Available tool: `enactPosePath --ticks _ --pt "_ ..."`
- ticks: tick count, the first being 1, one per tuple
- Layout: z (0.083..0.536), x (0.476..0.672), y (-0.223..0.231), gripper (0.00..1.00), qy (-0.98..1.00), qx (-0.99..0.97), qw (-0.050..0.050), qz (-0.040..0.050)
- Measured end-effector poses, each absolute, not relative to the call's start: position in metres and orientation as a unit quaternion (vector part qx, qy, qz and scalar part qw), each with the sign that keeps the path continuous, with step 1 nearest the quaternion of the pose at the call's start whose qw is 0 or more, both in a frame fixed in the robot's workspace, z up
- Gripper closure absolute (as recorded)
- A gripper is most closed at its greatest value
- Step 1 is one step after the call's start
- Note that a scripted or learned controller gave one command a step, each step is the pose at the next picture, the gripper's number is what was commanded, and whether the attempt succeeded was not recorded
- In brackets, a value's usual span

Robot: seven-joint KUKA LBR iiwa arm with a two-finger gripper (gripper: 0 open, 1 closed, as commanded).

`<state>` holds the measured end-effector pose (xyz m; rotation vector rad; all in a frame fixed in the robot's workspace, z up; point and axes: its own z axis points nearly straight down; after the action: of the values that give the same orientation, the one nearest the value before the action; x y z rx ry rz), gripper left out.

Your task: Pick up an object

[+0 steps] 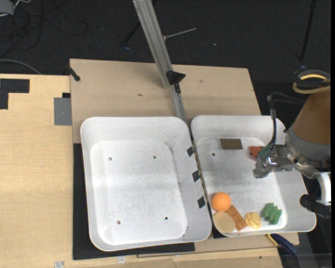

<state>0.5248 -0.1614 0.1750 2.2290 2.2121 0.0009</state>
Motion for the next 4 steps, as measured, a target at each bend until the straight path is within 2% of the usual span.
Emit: enactPosePath --ticks 1,2,3,4 --pt "0.238 0.524 -0.166 1.00 0.707 0.707 0.002 0.0010" --pt "0.280 0.525 -0.167 1.00 0.707 0.707 0.001 0.0005" --pt "0.262 0.545 -0.120 1.00 0.709 0.706 -0.003 -0.0006" --pt "0.251 0.570 -0.064 1.00 0.709 0.705 -0.002 -0.0001"
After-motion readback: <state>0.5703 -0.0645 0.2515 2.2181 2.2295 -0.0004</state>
